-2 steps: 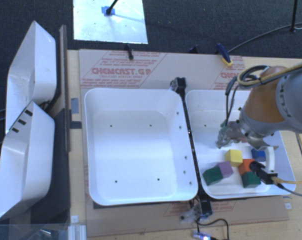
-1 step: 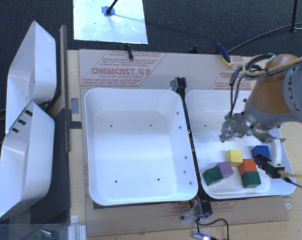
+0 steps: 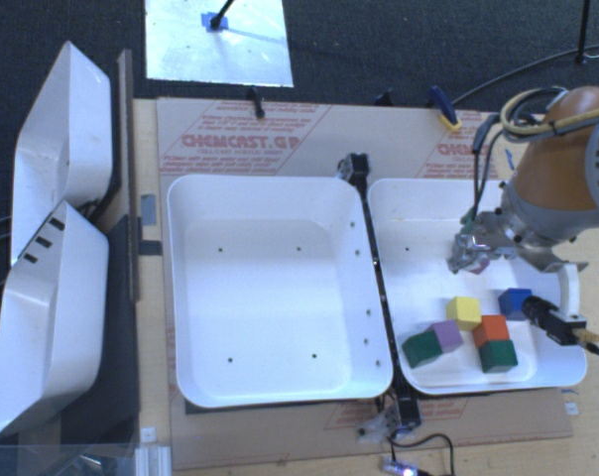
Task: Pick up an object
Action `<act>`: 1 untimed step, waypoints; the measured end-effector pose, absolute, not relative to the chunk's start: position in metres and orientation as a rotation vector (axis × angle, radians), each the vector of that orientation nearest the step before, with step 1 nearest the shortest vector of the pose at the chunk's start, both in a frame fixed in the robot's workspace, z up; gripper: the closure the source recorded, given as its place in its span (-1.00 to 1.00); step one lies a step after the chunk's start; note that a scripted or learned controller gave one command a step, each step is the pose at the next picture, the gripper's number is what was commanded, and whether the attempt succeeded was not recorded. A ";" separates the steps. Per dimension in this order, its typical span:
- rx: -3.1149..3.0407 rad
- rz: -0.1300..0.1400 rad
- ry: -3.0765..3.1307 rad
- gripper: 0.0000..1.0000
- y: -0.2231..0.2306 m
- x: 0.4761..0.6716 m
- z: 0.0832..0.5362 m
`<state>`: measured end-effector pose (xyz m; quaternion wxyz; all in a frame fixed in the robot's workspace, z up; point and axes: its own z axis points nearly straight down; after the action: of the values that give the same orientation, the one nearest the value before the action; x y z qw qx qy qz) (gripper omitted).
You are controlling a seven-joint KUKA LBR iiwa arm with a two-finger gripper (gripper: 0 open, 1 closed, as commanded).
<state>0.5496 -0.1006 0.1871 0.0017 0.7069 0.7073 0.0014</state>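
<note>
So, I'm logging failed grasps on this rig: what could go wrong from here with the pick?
The blocks are packed close together: the yellow block sits against the purple block and orange block, so the gripper may nudge neighbours or catch two. The blue block lies partly under the arm, hard to reach cleanly. The green blocks near the bin's front wall leave little clearance.

Two shallow white bins sit side by side on the table, a left bin (image 3: 270,206) and a right bin (image 3: 419,226). Six small blocks lie in the right one: one yellow block (image 3: 465,310), one blue block (image 3: 514,302), one orange block (image 3: 493,328), one purple block (image 3: 446,336), and two green blocks (image 3: 419,348) (image 3: 498,356).
</note>
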 end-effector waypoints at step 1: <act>2.219 0.004 2.219 1.00 -0.107 0.544 0.234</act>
<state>0.5445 -0.1075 0.2344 0.0018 0.7071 0.7072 0.0014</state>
